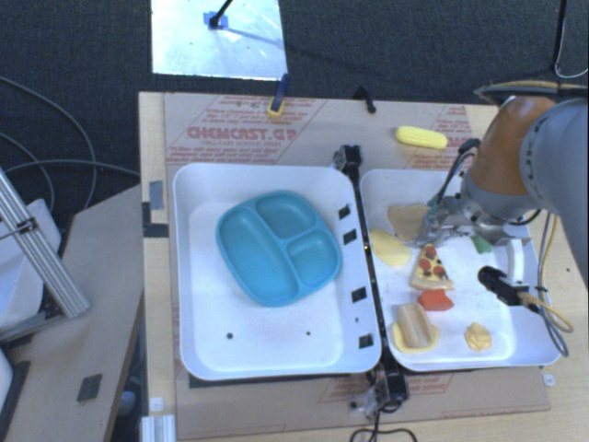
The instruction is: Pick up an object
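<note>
The gripper (431, 231) hangs low over the right bin (525, 353), just above the pizza slice (431, 270); its jaw state cannot be told. Nothing looks lifted, so the grasp and raise remain.

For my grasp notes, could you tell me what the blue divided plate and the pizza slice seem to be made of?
The blue divided plate looks like moulded matte plastic: one even colour, soft rounded compartment ridges, little glare. The pizza slice appears to be a plastic or rubber toy, with flat painted-looking toppings and a smooth crust; which of the two I cannot tell.
</note>
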### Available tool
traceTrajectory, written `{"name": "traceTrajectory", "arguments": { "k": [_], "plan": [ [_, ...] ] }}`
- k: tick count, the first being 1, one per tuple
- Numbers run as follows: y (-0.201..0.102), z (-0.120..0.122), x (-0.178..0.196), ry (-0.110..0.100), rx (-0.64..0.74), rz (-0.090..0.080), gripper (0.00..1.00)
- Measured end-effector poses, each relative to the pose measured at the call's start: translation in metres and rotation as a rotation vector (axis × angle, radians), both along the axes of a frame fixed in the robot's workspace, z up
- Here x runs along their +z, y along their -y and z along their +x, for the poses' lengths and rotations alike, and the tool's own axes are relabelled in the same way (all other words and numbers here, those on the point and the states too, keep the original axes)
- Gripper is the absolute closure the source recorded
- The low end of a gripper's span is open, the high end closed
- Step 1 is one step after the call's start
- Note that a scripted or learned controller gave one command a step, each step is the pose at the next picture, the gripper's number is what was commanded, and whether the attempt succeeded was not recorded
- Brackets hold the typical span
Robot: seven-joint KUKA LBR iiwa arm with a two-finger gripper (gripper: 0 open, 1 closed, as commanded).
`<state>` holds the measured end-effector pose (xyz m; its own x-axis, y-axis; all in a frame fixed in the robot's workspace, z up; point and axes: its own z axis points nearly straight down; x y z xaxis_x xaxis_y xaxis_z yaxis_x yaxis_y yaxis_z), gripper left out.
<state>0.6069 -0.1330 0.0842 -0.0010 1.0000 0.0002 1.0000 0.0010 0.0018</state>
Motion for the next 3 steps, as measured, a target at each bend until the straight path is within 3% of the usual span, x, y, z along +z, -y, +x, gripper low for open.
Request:
{"name": "traceTrajectory", "arguments": {
  "k": [1,2,3],
  "plan": [
    [-0.075,0.044,0.108,0.014,0.012,0.002,1.0],
    [-0.143,0.063,0.132,0.005,0.011,0.003,1.0],
    [-0.105,0.063,0.175,0.005,-0.002,-0.001,1.0]
  ]
}}
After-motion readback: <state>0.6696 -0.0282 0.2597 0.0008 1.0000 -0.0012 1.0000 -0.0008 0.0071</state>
